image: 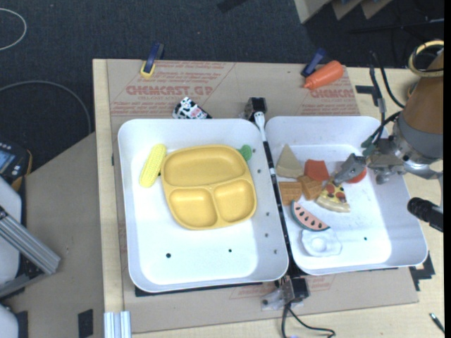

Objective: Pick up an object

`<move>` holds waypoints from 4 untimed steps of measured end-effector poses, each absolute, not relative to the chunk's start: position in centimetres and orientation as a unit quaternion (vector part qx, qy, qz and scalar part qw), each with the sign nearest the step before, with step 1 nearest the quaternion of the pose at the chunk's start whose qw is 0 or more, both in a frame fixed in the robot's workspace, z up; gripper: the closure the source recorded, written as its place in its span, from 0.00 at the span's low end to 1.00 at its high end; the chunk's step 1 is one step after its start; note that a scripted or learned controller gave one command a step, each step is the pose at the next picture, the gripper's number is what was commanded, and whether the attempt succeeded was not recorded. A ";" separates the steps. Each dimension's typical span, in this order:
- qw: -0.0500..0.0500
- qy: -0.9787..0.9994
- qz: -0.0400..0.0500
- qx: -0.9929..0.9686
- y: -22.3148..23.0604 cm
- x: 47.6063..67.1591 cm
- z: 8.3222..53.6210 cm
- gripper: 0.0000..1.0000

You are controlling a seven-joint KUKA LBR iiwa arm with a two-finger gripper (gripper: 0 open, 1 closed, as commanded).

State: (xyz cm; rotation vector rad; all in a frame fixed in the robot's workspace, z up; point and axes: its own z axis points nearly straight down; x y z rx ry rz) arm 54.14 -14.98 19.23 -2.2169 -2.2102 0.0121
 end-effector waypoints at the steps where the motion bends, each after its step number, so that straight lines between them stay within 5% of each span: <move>1: 0.000 -0.707 0.000 -0.707 -15.0 54.5 19.9 0.00; 3: 0.004 -0.707 0.002 -0.707 -14.5 53.9 8.3 0.00; 4: 0.000 -0.707 0.000 -0.707 -14.6 54.1 9.7 1.00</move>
